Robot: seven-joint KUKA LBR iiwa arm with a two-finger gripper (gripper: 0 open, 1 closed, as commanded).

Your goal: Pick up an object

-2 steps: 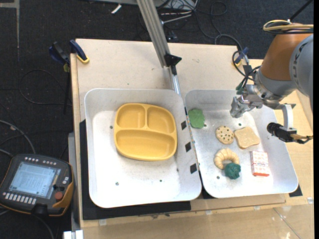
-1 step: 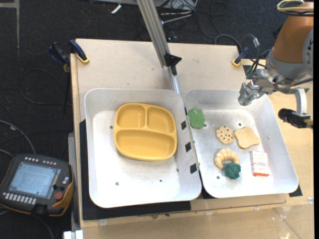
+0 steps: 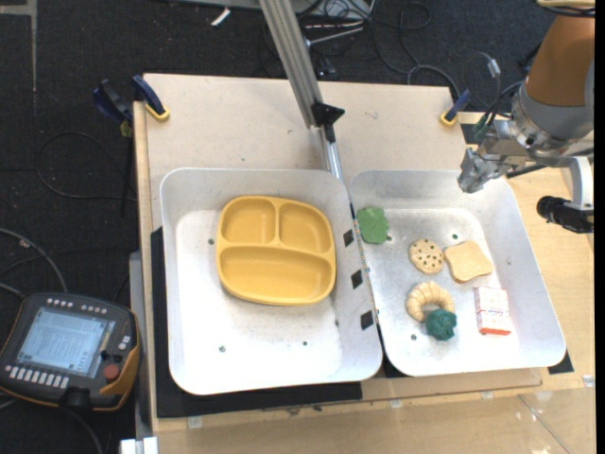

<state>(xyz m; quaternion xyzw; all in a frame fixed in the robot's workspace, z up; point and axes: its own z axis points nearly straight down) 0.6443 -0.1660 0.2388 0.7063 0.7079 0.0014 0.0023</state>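
Gripper (image 3: 472, 180) – at the upper right rim of the right bin (image 3: 529, 253), hanging from the grey arm with its orange band (image 3: 564, 55); whether it is spread or pressed together cannot be told, and nothing is seen in its grasp. Right bin contents, nearest first: slice of toast (image 3: 468, 261), below the gripper and well apart from it; chocolate-chip cookie (image 3: 426, 255), just left of the toast; green leafy piece (image 3: 372, 224), at the bin's left edge, left and below the gripper; croissant (image 3: 430, 300), lower centre; teal-green lump (image 3: 440, 324), touching the croissant's lower right side; small white and red carton (image 3: 492, 310), lying flat, right of the croissant and below the toast – all lie apart from the gripper, toward the near side of the bin. Left bin (image 3: 189, 348): one yellow divided plate (image 3: 277, 250), three compartments, resting in the middle. Surroundings: pale bench (image 3: 227, 121) under both bins, a slanted metal bar (image 3: 293, 50) across the top, a handheld control pendant (image 3: 64, 348) on the dark floor at lower left
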